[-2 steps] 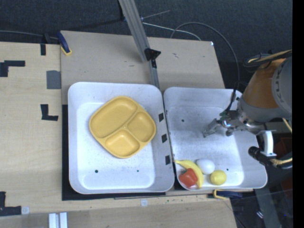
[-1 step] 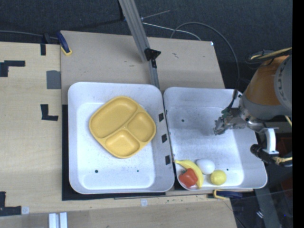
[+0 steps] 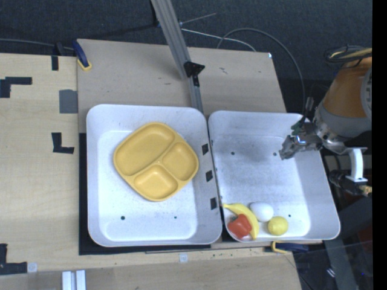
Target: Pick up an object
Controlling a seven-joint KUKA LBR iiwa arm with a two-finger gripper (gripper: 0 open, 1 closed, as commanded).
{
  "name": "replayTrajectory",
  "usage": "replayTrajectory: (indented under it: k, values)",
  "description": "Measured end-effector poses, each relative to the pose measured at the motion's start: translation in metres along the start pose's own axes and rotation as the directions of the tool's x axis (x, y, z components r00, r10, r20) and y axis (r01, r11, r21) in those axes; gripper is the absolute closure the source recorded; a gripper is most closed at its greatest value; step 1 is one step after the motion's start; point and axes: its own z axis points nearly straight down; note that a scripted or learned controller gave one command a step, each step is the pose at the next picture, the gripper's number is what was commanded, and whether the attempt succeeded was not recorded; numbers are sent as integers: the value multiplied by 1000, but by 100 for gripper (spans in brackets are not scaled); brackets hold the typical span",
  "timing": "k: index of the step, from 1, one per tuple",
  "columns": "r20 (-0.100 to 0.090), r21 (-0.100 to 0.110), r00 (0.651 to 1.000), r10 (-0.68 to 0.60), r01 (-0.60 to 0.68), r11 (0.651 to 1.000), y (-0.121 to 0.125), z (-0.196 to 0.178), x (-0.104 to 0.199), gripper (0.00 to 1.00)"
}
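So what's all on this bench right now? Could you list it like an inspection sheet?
Surface: bench bearing left bin and right bin side by side.
Job's things: banana, red item, white egg-like item, yellow ball-like item, clustered in right bin's near corner.
Clutter: yellow divided tray in left bin.
Grippers: gripper over right bin's far right side, away from the cluster.
Cables: thin cable beyond bench.
Surroundings: metal pole, dark floor.

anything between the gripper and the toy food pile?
No. Camera view shows bare bin floor between the gripper and the toy food pile.
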Motion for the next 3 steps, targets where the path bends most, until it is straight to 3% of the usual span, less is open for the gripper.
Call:
replayTrajectory:
  k: [2, 3]
  values:
    - [0, -1, 1000, 0, 0, 1000, -12, -93, -2, 100]
    - [-2, 5, 1000, -4, 4, 1000, -4, -76, 50, 100]
